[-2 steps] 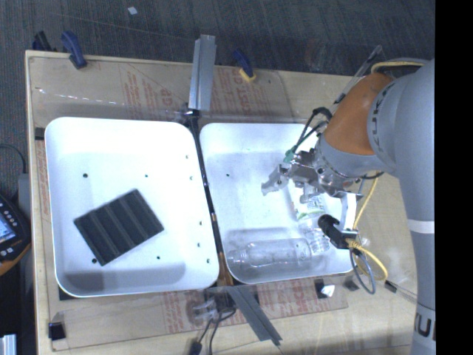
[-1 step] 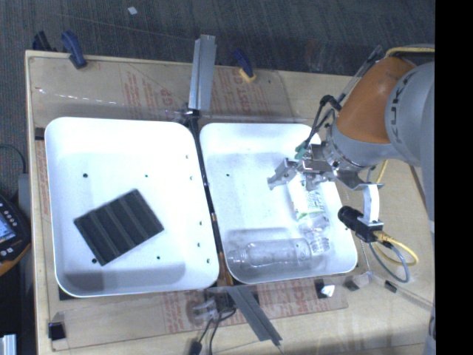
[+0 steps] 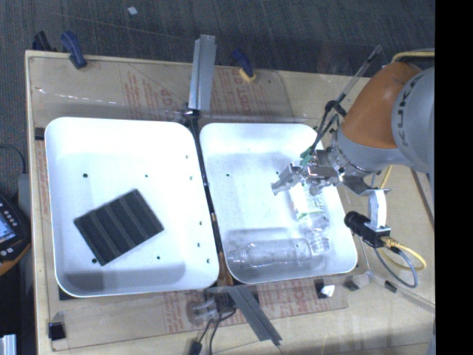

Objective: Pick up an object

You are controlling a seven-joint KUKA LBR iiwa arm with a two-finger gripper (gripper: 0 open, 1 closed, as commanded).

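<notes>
bottles are the things to grab in the camera view, and two of them lie in the right bin (image 3: pixel 222 198). one clear bottle (image 3: pixel 270 252) lies on its side along the near wall of that bin, long and round and see-through, so the white floor shows through it. a second clear bottle (image 3: pixel 310 213) lies close to the right wall, pointing away from me, with its far end right under the gripper (image 3: pixel 307 174). the two bottles almost meet at the near right corner, and i cannot tell if they touch. the gripper hangs low over that second bottle, down inside the bin. its metal fingers look a little spread, but they are small and blurry, so i cannot tell for sure, and i see no bottle pinched between them. so i think the pick is not done yet; the grab and the lift are both left to do. the arm (image 3: pixel 388 117) is grey and smooth with a shiny orange band. the left bin (image 3: pixel 66 146) holds a flat dark pad (image 3: pixel 118 225) with ridges across it, lying tilted on the floor. both bins are shallow, white and glossy with round corners. i think the clear plastic will be slippery and may roll when it is squeezed.
</notes>
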